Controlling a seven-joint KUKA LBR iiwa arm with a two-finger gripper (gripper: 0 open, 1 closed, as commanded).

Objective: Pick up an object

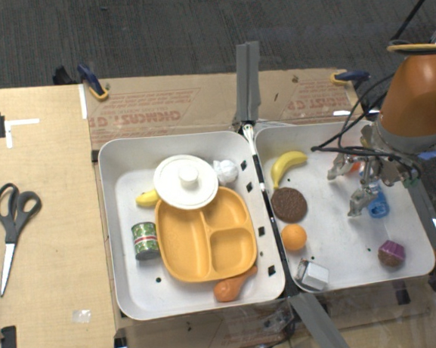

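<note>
fixed overhead camera, slanted down, mid-range; both white bins in frame, bench at left.

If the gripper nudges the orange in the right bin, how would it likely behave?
The orange looks round and smooth, so it would probably roll when pushed. It lies close to the brown cookie and the bin wall, which may stop it quickly. A two-finger pinch could slip off its curve.

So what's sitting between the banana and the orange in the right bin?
A round brown cookie lies between the banana and the orange, seen in the camera view.
</note>
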